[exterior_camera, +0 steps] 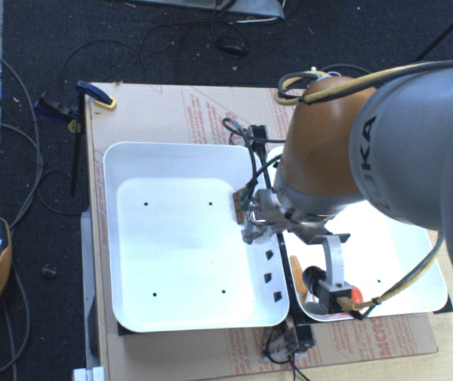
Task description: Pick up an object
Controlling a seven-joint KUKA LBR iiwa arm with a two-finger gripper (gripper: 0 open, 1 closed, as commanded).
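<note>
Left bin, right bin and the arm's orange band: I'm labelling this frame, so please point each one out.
left bin [178, 236]: camera view, on its bare white floor.
right bin [405, 260]: camera view, on the lit floor right of the arm.
orange band [325, 145]: camera view, on its rounded top surface.

The grey arm [416, 141] reaches in from the right, its orange-banded wrist [329, 145] bent steeply downward.
</note>
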